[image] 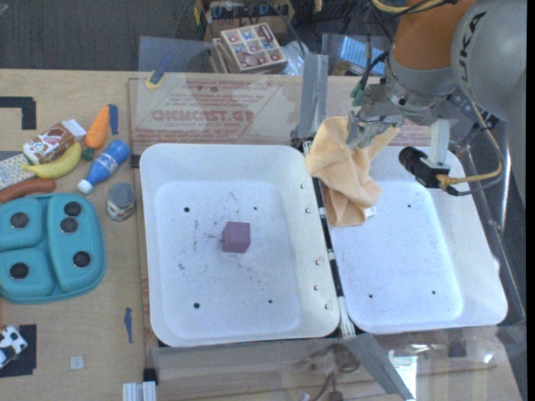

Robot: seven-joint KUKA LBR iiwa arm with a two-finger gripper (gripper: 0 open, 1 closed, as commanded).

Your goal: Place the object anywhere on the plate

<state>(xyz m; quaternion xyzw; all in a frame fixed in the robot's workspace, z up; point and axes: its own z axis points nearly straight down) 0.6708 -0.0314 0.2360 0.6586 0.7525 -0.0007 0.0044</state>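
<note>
My gripper (370, 134) hangs over the far left corner of the right bin (435, 266). It is shut on the top corner of a tan cloth (344, 178). The cloth droops down from the fingers, its lower folds trailing across the divide between the two bins. A small purple cube (236, 237) lies near the middle of the left bin (171, 174). The teal plate (52, 266), with several dished compartments, rests on the bench well to the left of both bins.
Beside the plate lie a banana (54, 165), a blue bottle (104, 164), a carrot (99, 126), a sausage (23, 190) and a small can (121, 200). A game box (251, 47) stands behind the bins. Black cables (430, 170) hang off the wrist.
</note>
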